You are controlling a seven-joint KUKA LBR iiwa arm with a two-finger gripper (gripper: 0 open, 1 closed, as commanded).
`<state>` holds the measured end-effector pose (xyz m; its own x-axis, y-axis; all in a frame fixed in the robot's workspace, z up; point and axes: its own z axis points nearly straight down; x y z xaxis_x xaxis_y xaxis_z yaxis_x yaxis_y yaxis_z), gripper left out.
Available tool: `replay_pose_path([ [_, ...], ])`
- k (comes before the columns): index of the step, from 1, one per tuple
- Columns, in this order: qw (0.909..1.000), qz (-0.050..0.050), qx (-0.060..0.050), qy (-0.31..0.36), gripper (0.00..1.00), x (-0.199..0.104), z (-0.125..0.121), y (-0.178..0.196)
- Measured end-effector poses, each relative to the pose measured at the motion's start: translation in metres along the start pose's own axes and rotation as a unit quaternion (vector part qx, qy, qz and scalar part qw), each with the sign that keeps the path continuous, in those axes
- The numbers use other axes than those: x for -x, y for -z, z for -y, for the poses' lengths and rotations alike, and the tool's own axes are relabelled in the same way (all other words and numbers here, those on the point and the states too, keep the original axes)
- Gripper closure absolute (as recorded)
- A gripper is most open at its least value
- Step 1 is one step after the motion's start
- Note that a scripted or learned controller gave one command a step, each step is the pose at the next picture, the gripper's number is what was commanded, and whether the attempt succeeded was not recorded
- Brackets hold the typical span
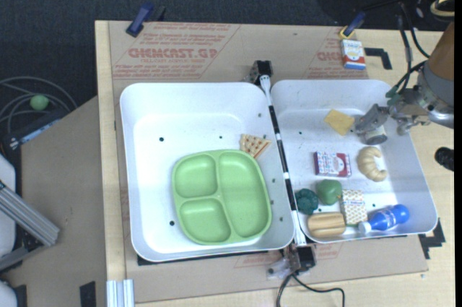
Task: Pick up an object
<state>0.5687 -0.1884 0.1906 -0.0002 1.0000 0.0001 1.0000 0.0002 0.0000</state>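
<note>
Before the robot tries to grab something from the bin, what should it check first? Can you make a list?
1. Pincer is over the right white bin: ok.
2. Pincer is near a target, the yellow cheese-like wedge beside it: ok.
3. Pincer fingers open enough: cannot tell.
4. Nothing held already: cannot tell.
5. Wedge has room around it, apart from the tan croissant-shaped toy and the red and white small box: ok.
6. Green divided plastic plate in the left bin is out of the way: ok.
</note>
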Motion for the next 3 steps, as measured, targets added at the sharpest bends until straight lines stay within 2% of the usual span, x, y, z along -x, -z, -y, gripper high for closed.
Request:
replay_pose_path([
  [1,1.0000,-0.003,0.001,0.002,0.00,0.026,-0.072,-0.100],
  [2,1.0000,-0.001,-0.001,0.000,0.00,-0.042,0.044,-0.107],
  [3,1.0000,-0.001,-0.001,0.000,0.00,-0.079,0.072,-0.106],
])
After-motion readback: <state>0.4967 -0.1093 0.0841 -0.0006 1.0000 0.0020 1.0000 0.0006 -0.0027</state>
